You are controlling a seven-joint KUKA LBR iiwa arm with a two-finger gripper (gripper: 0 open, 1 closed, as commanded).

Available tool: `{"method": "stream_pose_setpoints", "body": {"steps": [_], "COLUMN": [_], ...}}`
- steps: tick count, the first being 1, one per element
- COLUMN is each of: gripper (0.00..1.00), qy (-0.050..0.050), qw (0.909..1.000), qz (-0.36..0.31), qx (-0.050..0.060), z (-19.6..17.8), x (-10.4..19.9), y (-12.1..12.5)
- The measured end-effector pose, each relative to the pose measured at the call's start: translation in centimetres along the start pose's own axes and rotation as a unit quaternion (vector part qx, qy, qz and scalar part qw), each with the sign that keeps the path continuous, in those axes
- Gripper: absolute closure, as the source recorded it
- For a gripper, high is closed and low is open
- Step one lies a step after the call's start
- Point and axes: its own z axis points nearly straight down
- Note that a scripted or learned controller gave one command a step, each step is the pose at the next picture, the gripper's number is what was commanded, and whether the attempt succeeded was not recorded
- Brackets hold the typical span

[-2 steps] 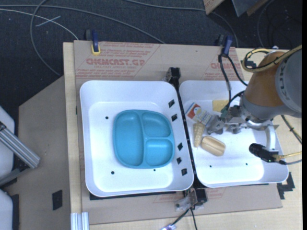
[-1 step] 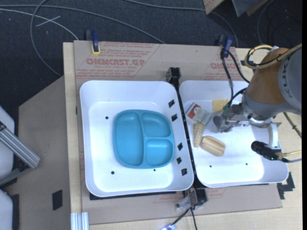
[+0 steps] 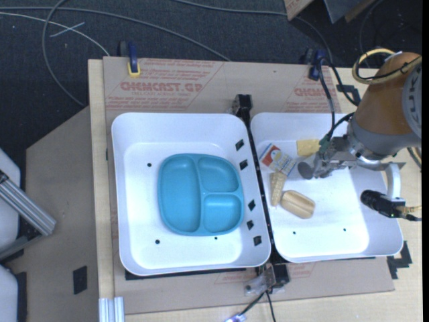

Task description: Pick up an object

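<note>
Tan rounded chunk (image 3: 297,204), looks like a little bread roll or wooden block, is lying on its side in the middle of the right-hand shallow white bin (image 3: 348,237), toward that bin's left half. It's one of four loose bits in there. Just up and left of it, pretty much touching, is a pale beige cone-ish piece (image 3: 277,188). Above that sits a small red-and-white packet (image 3: 271,155) near the bin's upper left, and a pale yellow block (image 3: 308,146) sits further right along the upper part of the bin.

The two-finger gripper (image 3: 310,170) is down low in the right bin, just below the yellow block and to the right of the packet and cone. It's near the tan chunk but apart from it, up and to the right. Honestly can't tell from this angle whether it's wide, narrow or has anything in it. The grey arm with its orange band (image 3: 385,106) comes in from the right edge of the frame.

Left-hand white bin (image 3: 131,180) has a light blue plastic plate with three compartments (image 3: 200,194), roughly centred. A row of small black clips (image 3: 245,180) runs down the seam between the two bins. Both bins sit on a tan board (image 3: 167,82) with red lettering, and there's a blue-and-yellow clamp (image 3: 133,57) on its upper left edge.
</note>
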Motion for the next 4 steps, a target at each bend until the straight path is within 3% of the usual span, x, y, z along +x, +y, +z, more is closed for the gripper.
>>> {"method": "stream_pose_setpoints", "body": {"steps": [1, 2, 4], "gripper": [1.0, 1.0, 1.0], "qy": [0.0, 0.0, 0.001], "qw": [1.0, 1.0, 1.0], "qz": [0.0, 0.0, -0.001], "qx": [-0.001, -0.001, 0.001], "z": [-6.1, -8.0, -8.5], "x": [0.3, 0.3, 11.0], "y": [0.2, 0.3, -0.5]}}
